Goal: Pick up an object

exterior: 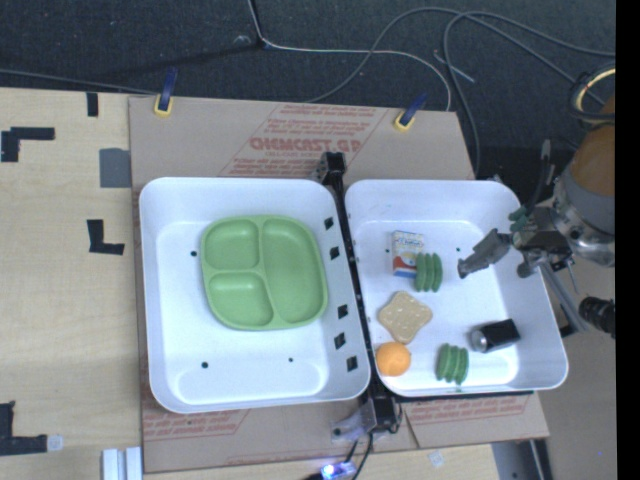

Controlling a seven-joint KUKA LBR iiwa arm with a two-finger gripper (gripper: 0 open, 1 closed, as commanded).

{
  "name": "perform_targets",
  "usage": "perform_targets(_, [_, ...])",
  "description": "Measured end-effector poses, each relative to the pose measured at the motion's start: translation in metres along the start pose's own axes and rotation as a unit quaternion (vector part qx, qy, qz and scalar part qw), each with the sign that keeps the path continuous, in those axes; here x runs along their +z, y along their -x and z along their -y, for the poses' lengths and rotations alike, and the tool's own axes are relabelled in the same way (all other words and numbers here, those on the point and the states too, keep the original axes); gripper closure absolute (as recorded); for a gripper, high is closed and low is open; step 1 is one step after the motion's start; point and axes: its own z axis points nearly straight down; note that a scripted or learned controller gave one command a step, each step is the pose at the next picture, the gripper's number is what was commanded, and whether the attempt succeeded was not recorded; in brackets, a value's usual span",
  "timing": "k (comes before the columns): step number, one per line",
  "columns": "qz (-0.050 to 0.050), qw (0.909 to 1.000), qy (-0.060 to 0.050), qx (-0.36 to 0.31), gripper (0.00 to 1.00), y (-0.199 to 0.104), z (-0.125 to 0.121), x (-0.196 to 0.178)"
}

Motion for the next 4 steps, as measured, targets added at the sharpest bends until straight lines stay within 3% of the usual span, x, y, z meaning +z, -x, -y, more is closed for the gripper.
perform_targets(1, [0.001, 1.0, 0.005, -0.002, 0.0, 0.0, -0.002, -0.005])
perform_targets(4, [0.0, 1.0, 0.002, -0.001, 0.0, -0.008, 0.004, 0.153])
